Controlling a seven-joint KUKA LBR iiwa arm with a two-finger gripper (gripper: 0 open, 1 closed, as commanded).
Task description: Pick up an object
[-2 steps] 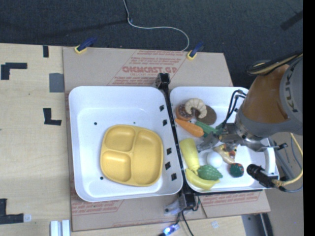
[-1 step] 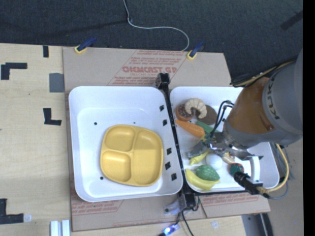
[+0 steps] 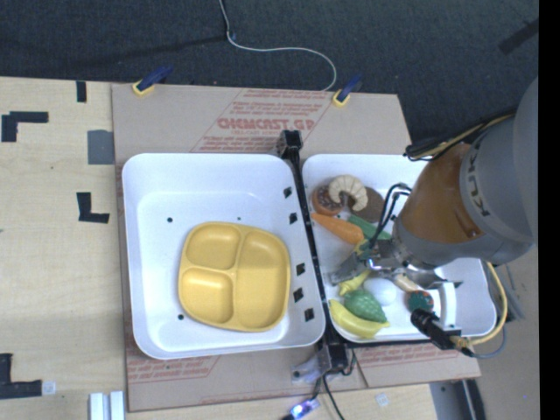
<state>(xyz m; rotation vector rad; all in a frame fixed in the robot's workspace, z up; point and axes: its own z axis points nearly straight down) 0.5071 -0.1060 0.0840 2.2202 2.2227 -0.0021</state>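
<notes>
Banana [image 3: 354,320]: near edge of the right bin [image 3: 477,318], with a green leafy piece [image 3: 361,304] resting on it.
Gripper [image 3: 372,259]: low in the right bin over the cluster of play food, just beside the carrot [image 3: 339,227]; how far it is open cannot be told, nor whether it has hold of anything.
Doughnut [image 3: 341,195]: far end of the right bin.
Arm [image 3: 459,204]: reaching in from the right.
Left bin [image 3: 149,234]: holds a yellow divided plate [image 3: 234,276].
</notes>
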